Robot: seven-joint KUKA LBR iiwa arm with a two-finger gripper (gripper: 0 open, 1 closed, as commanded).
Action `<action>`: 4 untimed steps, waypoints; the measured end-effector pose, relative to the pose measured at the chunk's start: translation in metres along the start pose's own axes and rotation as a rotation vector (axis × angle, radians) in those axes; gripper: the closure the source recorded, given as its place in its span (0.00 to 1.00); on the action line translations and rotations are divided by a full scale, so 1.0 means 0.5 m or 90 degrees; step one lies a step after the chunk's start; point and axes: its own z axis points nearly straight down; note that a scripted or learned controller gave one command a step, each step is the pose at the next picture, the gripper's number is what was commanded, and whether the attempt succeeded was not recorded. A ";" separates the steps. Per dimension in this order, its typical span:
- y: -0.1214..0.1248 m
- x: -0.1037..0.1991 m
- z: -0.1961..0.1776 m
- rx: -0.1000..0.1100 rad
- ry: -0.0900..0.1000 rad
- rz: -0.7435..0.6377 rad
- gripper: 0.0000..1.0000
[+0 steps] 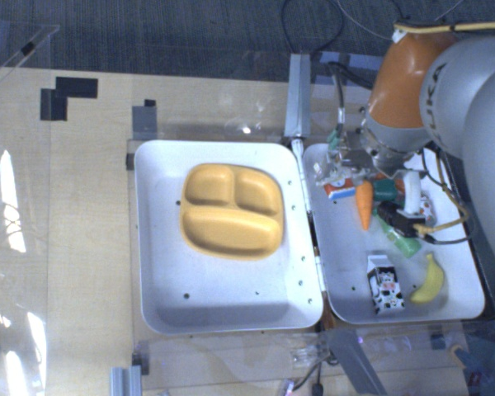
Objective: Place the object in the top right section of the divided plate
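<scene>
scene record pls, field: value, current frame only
left bin: holds yellow divided plate, three sections, nothing in them
right bin: carrot, banana, small carton, green item, red and blue item
arm: reaching in over right bin's far end
end effector: above the red and blue item, beside the carrot; finger state unclear
task status: nothing in plate's top right section
</scene>
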 end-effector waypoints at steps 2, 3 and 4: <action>-0.023 0.177 0.001 0.000 0.001 -0.035 1.00; -0.046 0.208 0.001 0.001 0.001 -0.108 1.00; -0.100 0.153 0.000 0.000 0.001 -0.147 1.00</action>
